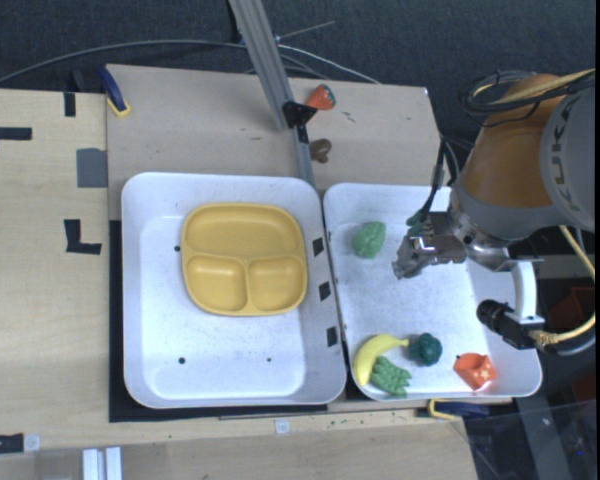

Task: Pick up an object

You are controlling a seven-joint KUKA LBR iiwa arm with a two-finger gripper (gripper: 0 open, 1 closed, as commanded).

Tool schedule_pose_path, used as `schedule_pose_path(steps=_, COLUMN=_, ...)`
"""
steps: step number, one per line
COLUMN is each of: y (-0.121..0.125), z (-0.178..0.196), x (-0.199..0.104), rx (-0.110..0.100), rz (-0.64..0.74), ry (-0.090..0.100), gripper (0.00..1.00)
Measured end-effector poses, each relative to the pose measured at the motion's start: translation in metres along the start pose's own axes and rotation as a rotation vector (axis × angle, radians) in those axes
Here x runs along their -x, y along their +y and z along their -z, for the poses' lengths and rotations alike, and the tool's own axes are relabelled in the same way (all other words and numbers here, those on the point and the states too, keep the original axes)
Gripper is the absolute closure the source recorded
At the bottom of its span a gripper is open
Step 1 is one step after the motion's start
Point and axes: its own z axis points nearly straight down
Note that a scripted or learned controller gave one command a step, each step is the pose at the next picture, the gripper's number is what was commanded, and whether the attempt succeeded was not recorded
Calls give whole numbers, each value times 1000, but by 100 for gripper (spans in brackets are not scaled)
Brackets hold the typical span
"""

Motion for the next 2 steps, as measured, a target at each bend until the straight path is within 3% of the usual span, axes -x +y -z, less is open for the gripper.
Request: schedule_pose_path(steps=2, y=9, z=3, x=-97, rx=1, rz=1, ry=0, gripper=100)
